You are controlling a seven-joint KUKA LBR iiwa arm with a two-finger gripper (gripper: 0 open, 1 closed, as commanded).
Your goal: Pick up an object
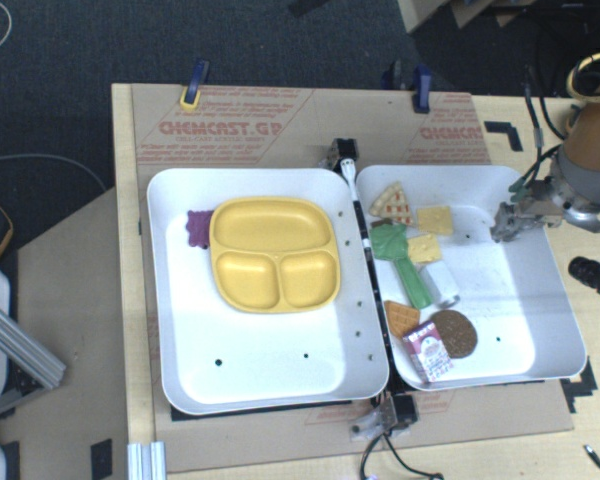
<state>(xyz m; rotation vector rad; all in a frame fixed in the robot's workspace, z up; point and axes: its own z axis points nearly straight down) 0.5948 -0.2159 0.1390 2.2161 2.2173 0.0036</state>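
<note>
End effector [507, 223], fingers' state unclear, hangs near a pale yellow square block [435, 219].

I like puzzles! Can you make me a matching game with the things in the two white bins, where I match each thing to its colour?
Things:
1. divided tray
2. long tool-shaped toy
3. round cookie
4. small thing peeking out left of the tray

Colours:
A. brown
B. purple
C. yellow
D. green

Pairs: 1-C, 2-D, 3-A, 4-B
</note>
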